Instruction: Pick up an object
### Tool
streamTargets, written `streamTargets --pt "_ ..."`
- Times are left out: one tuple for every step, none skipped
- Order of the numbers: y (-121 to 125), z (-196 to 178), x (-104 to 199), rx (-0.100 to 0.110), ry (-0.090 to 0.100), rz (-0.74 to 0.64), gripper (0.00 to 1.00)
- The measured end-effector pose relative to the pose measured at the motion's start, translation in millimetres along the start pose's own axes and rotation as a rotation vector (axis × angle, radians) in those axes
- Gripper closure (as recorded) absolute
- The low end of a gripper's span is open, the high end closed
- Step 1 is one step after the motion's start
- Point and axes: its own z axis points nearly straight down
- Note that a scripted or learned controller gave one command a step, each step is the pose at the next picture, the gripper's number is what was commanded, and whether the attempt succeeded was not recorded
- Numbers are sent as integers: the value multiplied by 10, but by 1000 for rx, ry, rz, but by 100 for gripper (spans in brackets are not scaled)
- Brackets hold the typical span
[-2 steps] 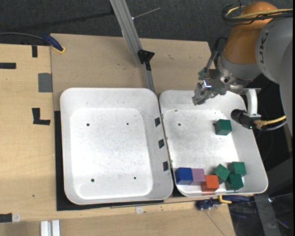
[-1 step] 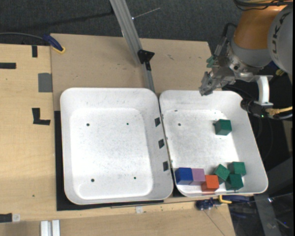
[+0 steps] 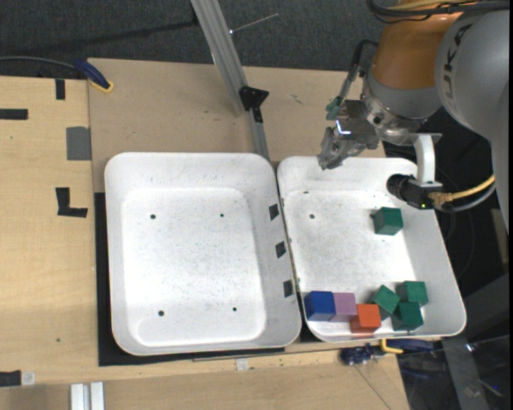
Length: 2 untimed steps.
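Seven small blocks lie in the right bin (image 3: 449, 272), and none of them is in the gripper (image 3: 332, 159), which hangs above that bin's far left corner, right at the rim, with nothing under it but bare white floor. From here the fingertips look close together, yet I cannot tell whether they are clenched or released; they hold nothing. The closest thing to pick is the lone green block (image 3: 388, 221), which sits apart from the rest, to the right of the gripper and nearer to me, roughly along a diagonal towards the bin's right wall. It looks like a cube, so no long side matters for the grip. The other six crowd the near edge: a blue block (image 3: 321, 305), a lilac block (image 3: 344, 304) touching it, an orange block (image 3: 368, 317), and three more green blocks (image 3: 401, 304) bunched to the right. They sit so tight against each other and the rim that fingers would struggle to get in. The left bin (image 3: 120, 254) is out of the way. A grey pole (image 3: 227, 54) slants down to the gap between the bins, just left of the gripper, so I judge a move rightwards is safe.
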Motion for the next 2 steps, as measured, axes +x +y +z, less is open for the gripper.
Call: streamTargets --pt "-107 20 512 2 1 0 100" --pt "-186 78 972 3 0 0 100"
